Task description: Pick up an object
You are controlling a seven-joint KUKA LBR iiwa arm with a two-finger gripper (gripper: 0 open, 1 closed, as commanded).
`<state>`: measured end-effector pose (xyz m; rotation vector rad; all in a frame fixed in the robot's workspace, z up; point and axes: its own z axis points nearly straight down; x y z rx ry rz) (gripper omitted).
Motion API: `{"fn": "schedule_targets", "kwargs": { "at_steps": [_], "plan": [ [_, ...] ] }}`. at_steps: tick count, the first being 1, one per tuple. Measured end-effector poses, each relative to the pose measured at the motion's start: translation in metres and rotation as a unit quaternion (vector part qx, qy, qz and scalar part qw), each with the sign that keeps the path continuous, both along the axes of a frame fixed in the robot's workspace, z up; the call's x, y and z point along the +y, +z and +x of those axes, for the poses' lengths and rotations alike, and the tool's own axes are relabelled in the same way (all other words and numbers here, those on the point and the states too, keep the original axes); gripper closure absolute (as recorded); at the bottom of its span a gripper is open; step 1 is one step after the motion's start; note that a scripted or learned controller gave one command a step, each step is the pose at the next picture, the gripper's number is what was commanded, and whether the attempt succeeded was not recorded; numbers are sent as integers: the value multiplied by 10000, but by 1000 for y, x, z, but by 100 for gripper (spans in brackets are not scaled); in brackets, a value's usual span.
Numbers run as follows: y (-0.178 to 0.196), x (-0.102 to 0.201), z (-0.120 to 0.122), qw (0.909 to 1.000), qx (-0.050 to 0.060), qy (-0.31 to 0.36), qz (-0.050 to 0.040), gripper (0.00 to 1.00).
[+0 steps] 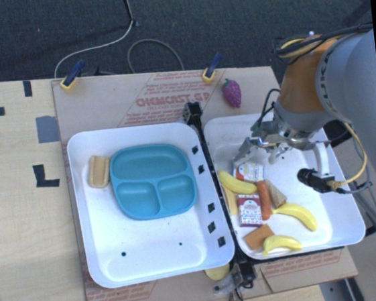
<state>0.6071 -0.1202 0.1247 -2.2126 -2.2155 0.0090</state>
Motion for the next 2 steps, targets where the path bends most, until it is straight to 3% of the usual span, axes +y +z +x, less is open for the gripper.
{"fn": "schedule_targets", "kwargs": {
  "at_steps": [1, 2],
  "plan": [
    [-33, 20, -21, 9998, -181, -12, -92, 0],
    [67, 46, 20, 9999, -120, 20, -21, 0]
  ]
}}
